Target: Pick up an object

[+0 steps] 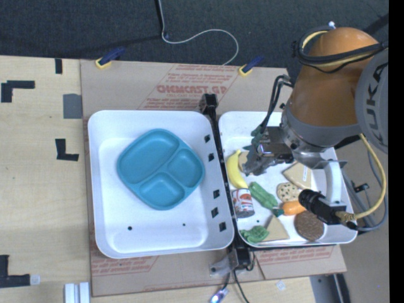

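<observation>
Arm: grey KUKA arm (334,87) with orange band, nearest the camera, reaching in from the right over the right bin.
Gripper: the gripper (257,160) hangs low above the upper-left part of the right bin (240,122); whether it is released or clenched cannot be told, and nothing can be seen held.
Candidate object: yellow banana (235,170), just left of and slightly below the gripper, long axis running roughly up-down along the bin's left wall.
Other contents, right bin: green pepper-like piece (263,194) just below the gripper; small can (243,202); green leafy item (255,235); cracker (286,191); orange carrot piece (291,208); brown round cookie (309,225); pale wedge (298,172).
Left bin: white left bin (101,169) holding a blue divided plate (161,168), well apart from the gripper.
Tabletop: cardboard sheet (183,87) under both bins.
Judgement: the banana looks the nearest pick; a short shift left, closing across its narrow width.
</observation>
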Action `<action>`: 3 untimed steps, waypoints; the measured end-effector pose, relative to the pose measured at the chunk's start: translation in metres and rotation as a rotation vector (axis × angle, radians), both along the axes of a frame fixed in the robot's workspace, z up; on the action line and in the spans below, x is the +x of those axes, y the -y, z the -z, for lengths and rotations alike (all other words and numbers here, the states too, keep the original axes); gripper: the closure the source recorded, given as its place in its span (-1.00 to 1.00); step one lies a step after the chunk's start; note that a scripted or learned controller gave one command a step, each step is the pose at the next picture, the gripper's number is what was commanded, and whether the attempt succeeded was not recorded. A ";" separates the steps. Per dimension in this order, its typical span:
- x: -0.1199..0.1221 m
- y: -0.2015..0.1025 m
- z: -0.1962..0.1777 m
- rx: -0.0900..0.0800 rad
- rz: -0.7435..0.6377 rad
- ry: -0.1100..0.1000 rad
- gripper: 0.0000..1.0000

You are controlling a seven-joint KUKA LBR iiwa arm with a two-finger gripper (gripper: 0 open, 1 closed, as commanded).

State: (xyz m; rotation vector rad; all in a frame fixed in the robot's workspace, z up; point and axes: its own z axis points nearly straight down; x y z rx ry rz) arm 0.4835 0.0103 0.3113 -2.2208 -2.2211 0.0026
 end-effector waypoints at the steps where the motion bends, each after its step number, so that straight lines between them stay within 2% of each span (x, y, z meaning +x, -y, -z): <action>1: -0.001 0.045 0.040 -0.001 0.005 -0.004 1.00; 2: 0.000 -0.053 -0.040 0.002 -0.010 0.007 1.00; 3: 0.030 0.015 0.020 -0.002 0.007 -0.004 1.00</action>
